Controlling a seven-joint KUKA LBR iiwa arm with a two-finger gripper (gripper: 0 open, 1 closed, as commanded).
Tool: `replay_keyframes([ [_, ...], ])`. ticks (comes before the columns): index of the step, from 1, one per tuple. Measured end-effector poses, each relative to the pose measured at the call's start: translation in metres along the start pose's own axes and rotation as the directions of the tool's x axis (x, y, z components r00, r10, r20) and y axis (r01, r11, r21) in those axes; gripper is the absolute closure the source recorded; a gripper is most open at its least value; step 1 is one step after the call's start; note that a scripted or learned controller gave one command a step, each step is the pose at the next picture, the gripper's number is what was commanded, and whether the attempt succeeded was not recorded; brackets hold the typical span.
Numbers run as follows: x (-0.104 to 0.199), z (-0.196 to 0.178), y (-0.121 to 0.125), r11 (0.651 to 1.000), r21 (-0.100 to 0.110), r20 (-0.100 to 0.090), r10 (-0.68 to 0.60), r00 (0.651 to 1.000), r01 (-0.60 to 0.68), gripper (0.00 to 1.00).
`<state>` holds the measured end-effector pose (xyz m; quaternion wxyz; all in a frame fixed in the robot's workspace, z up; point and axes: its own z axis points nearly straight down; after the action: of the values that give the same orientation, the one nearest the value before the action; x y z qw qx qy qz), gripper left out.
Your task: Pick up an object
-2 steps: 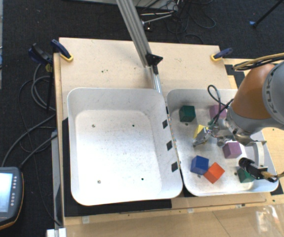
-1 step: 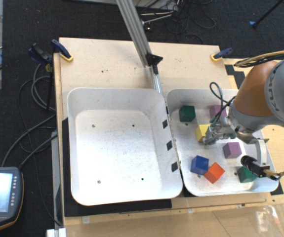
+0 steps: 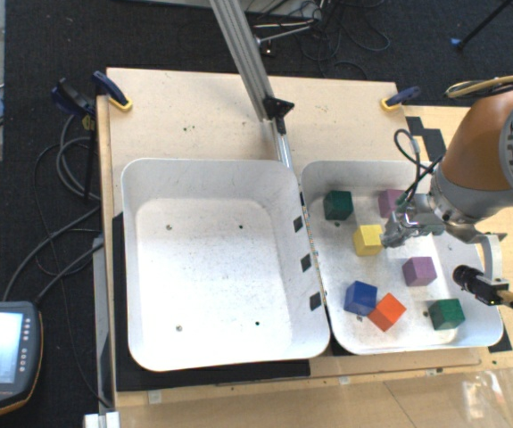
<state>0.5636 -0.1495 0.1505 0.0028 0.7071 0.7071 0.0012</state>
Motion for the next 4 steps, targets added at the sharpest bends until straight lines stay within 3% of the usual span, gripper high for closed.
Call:
replay_keyframes([
  [1,-0.005,-0.053,-0.008,1.0,-0.001,0.0,0.001,1.0,-0.001,1.0],
  [2,-0.005,-0.078,-0.006,1.0,0.001,0.0,-0.002,1.0,0.002,1.0],
  [4,0.101,-0.073,0.012,1.0,0.007,-0.004,-0.008,1.0,0.008,1.0],
])
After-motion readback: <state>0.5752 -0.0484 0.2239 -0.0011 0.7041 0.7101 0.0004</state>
